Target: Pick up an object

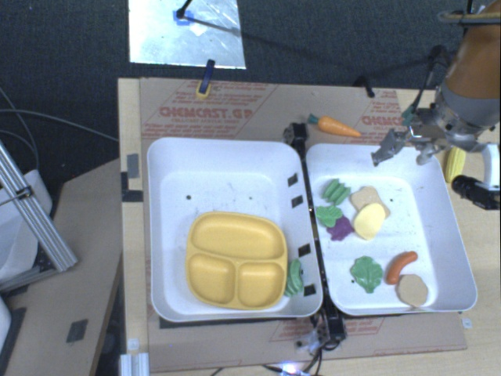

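The gripper (401, 149) is hovering above the far edge of the right bin (458, 241), fingers apart and carrying nothing. The approach step appears to be in hand; the next move likely calls for descending onto one item and closing. The candidates are lying in the right bin: one green bean cluster (337, 192), one purple piece (340, 228), one yellow potato (369, 221), one green lettuce (366, 272), one sausage (401, 263), one tan round (412, 290). One yellow tray (236, 258) is sitting in the left bin (168, 210). One carrot (335, 126) is lying beyond the bins.

I see hand (405, 149) open over right bin's (462, 266) top edge, gripping nothing. Toy food below; yellow tray (235, 258) in left bin (168, 210).
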You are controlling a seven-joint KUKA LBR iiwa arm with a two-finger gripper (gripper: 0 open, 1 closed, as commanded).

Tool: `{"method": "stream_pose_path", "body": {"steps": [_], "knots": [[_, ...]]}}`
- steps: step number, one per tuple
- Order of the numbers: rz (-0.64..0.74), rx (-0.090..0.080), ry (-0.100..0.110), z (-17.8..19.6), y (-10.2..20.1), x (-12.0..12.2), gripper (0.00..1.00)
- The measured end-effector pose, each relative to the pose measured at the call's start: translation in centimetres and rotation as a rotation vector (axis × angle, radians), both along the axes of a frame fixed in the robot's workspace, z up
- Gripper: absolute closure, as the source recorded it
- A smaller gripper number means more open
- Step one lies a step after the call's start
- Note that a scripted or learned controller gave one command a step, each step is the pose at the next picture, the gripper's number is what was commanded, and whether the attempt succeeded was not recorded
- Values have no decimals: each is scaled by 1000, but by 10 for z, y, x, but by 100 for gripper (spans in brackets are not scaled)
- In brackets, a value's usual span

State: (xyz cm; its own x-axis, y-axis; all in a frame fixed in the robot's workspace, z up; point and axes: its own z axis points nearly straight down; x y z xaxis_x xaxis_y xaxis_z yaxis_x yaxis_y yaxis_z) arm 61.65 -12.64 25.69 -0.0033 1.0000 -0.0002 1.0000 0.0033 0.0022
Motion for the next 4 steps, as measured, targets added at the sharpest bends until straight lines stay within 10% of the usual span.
{"method": "stream_pose_path", "body": {"steps": [1,2,3,4], "knots": [[-8,1,12,-169,-58,-28,0],[-8,3,11,-174,-60,-132,0],[-3,0,-2,-162,-59,-125,100],[-4,-1,1,-173,-81,-129,100]]}}
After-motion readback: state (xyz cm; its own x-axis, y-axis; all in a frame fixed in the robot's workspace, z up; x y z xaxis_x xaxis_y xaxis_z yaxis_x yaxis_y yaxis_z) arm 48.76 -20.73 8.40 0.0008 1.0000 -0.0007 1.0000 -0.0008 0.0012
